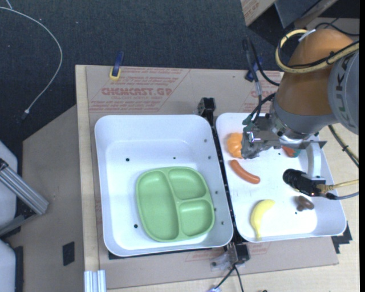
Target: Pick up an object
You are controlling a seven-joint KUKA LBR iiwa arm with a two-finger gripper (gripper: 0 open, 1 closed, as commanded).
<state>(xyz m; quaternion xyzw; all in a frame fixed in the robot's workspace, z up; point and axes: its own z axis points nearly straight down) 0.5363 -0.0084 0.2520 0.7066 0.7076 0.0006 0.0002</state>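
The right bin point(328, 225) serves as the landmark. In it lie an orange fruit point(233, 144) at the upper left corner, a sausage point(244, 171) just below it, and a banana point(260, 215) near the front edge. A small brown lump point(304, 203) sits toward the right side, and a bit of something red point(290, 151) shows under the arm. The hand point(251, 146) hangs over the bin's upper left part, just beside the orange fruit; whether it is spread or pressed together I cannot tell, and nothing is seen between its tips. A black part with a cable point(300, 181) reaches over the bin's middle right.

Left of the right bin, touching along a black clamp strip, is the left bin point(114, 137), holding a green tray point(173, 202) with three compartments.

Both bins rest on a tabletop point(91, 102) covered in brown cardboard with red print. A blue and yellow clip point(116, 66) grips its far edge, well left of the right bin. Beyond lies dark carpet point(142, 28) with a white cable point(45, 57). A cardboard box point(256, 8) stands beyond the right bin, and a metal rail point(20, 185) far to the left.
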